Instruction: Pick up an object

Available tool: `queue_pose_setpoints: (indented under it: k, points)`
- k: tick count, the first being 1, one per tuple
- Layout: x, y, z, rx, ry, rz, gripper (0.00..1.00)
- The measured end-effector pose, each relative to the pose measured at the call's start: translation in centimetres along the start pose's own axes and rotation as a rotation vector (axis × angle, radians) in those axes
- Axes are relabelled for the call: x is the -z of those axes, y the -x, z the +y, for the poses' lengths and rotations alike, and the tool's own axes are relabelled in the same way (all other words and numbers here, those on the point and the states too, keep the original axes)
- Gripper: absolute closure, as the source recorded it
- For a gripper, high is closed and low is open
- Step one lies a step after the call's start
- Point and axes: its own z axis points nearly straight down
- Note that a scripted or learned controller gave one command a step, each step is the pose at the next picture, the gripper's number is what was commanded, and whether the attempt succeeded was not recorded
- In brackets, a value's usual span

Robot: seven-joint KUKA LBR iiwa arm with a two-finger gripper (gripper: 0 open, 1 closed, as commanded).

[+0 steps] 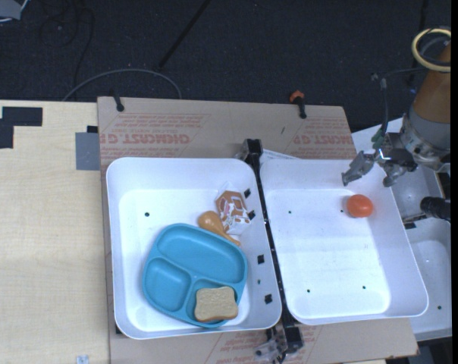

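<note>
Bench holding two white bins (329, 313); gripper (374, 167) hanging open, grasping nothing, near orange ball (359, 205); ball risking rolling away

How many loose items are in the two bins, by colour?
Blue: 1, the divided plate
Tan: 2, the toast slice and the spoon-like piece
Brown and white: 1, the wrapped snack
Orange: 1, the ball
Total: 5
</note>
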Motion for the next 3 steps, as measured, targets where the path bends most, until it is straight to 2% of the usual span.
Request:
queue_pose_setpoints:
  k: [1,2,3]
  points:
    - [0.6,0.0,0.2,0.001,0.010,-0.002,0.00]
    - [-5.5,-0.5,-0.5,0.001,0.003,0.000,0.00]
    - [-10.0,-1.1,-0.2,0.004,0.006,-0.001,0.00]
